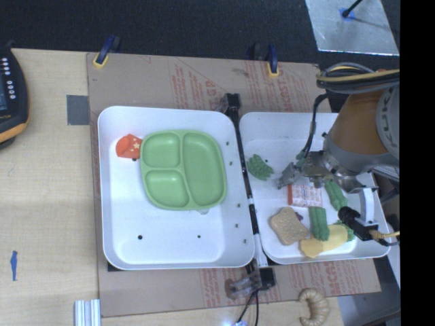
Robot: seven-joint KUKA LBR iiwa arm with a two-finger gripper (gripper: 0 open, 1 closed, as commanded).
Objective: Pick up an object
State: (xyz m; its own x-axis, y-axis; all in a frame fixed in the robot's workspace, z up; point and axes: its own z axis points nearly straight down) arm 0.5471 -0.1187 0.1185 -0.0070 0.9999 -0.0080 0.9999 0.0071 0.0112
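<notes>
My gripper (pixel 293 175) hangs over the middle of the right bin (pixel 285 131), just right of a small leafy green piece (pixel 258 166) and above a red-and-white packet (pixel 306 195). Below the packet lies a brown bread slice (pixel 288 226). Beside it are a green cucumber-like stick (pixel 318 221) and a yellow piece (pixel 325 243). Another green stick (pixel 335 195) lies under the wrist. I see nothing held in the gripper.
The left bin (pixel 129 236) holds a green divided plate (pixel 183 168) and a small red toy (pixel 128 146) at its upper left. A tan curled object (pixel 314 305) lies on the cardboard below the right bin. A control pendant (pixel 10 94) sits at the far left.
</notes>
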